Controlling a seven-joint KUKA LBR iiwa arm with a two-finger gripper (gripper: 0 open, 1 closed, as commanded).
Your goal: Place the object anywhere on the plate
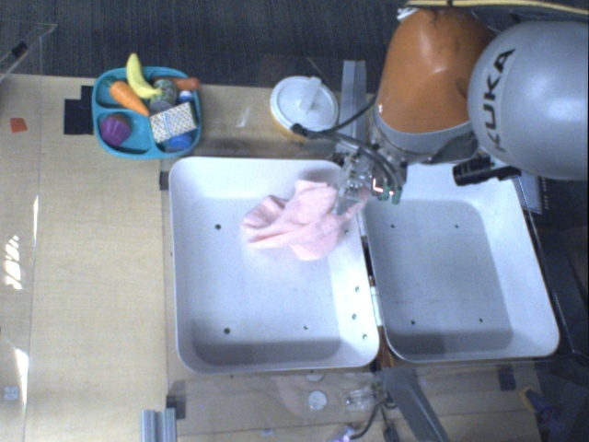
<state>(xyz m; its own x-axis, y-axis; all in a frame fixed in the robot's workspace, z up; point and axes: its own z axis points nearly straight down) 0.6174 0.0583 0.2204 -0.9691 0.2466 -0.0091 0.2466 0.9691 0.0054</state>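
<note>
Camera view: hand (354, 190) is sitting at right end of pink cloth (294, 221) in left bin (198, 339); can't tell its state. Cloth is trailing left from hand, w/ white plate (305, 104) lying beyond bin's far rim.

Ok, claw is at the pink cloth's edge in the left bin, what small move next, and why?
Probably lift a little to test the hold. The claw sits at the right edge of the pink cloth, which lies crumpled in the left bin, far from the plate. Whether it has the cloth can't be told.
</note>
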